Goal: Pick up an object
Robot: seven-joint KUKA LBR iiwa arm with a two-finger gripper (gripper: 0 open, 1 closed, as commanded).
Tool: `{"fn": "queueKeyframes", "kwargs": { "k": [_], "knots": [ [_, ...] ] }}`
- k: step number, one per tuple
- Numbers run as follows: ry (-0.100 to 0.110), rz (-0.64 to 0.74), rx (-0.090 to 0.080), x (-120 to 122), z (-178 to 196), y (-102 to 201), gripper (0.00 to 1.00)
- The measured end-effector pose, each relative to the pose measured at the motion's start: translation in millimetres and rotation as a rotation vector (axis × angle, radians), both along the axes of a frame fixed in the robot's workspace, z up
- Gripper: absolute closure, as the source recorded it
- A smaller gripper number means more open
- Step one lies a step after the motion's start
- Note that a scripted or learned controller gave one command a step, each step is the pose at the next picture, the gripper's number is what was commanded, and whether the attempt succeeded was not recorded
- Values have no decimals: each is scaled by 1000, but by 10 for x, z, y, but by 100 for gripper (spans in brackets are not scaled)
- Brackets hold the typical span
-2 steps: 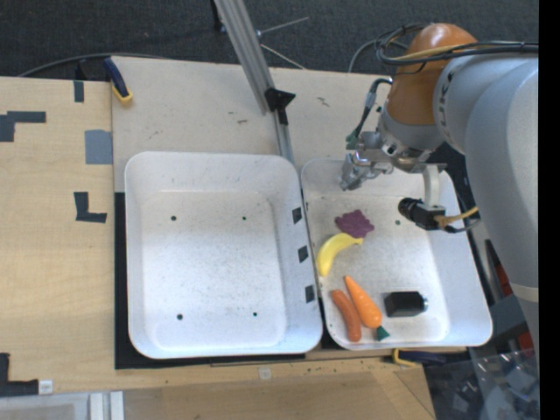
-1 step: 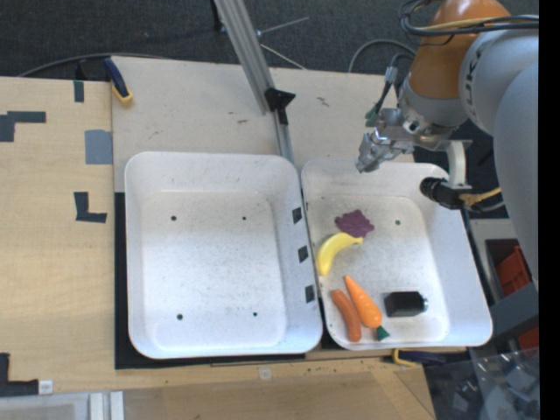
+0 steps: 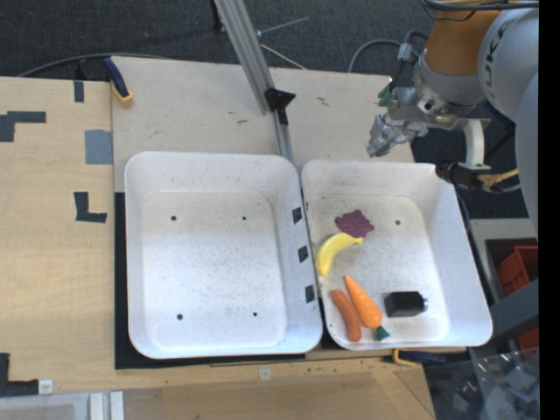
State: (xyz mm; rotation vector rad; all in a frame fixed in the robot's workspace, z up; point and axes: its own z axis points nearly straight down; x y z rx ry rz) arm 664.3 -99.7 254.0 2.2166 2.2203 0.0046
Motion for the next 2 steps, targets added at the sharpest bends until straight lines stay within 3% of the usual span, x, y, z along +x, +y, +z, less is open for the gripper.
{"fn": "queueKeyframes", "kwargs": {
  "k": [2],
  "knots": [
    [9,4,2,-314,-72,874,100]
  ]
}}
